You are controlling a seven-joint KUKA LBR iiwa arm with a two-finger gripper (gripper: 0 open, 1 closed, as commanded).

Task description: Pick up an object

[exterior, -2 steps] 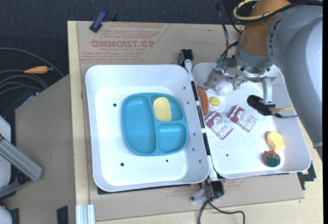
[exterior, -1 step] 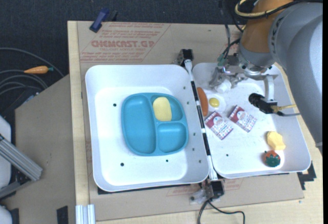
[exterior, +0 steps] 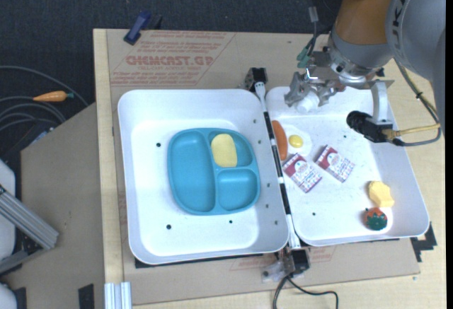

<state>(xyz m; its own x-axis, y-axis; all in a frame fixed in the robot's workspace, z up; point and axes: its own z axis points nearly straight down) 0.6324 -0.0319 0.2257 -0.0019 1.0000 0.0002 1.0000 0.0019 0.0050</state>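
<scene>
My gripper [exterior: 309, 90] hangs over the far left corner of the right bin [exterior: 403, 159], below the grey arm and its orange band. No object shows in its grip. In this bin lie an orange sausage [exterior: 279, 139] against the left wall, a fried egg toy [exterior: 296, 141] beside it, two red and white packets [exterior: 303, 173] [exterior: 334, 163] in the middle, a yellow piece [exterior: 381, 194] and a red and green toy [exterior: 376, 218] at the near right. The nearest objects, the sausage and the egg, lie a little nearer the camera than the gripper.
The left bin [exterior: 141, 159] holds a blue divided plate [exterior: 191, 166] with a yellow piece [exterior: 224, 150] in its far compartment. A black fitting with a cable [exterior: 364, 124] hangs over the right bin's right part. Both bins rest on a cardboard sheet [exterior: 170, 60].
</scene>
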